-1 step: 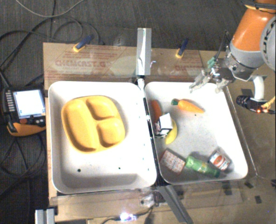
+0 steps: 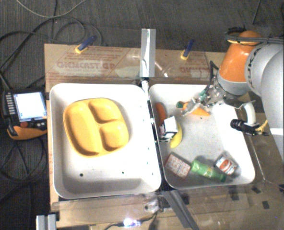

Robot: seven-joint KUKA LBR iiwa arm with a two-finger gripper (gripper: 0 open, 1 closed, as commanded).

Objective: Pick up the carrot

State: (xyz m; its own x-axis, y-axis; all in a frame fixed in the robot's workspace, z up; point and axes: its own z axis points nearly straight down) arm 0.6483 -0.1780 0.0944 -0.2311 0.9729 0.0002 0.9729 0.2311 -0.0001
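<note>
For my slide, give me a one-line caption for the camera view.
KUKA arm's gripper down at the carrot in the right bin, yellow divided tray in the left bin.

Robotics lab, grey KUKA arm (image 2: 269, 75), two shallow white bins (image 2: 60, 176), handheld control pendant (image 2: 24, 110), loose black cables (image 2: 41, 28) on carpet

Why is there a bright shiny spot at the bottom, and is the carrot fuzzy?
In the camera view, a small light glares below the left bin; the carrot by the gripper looks soft and small, its edges blurring; the yellow tray is evenly lit and clear.
</note>
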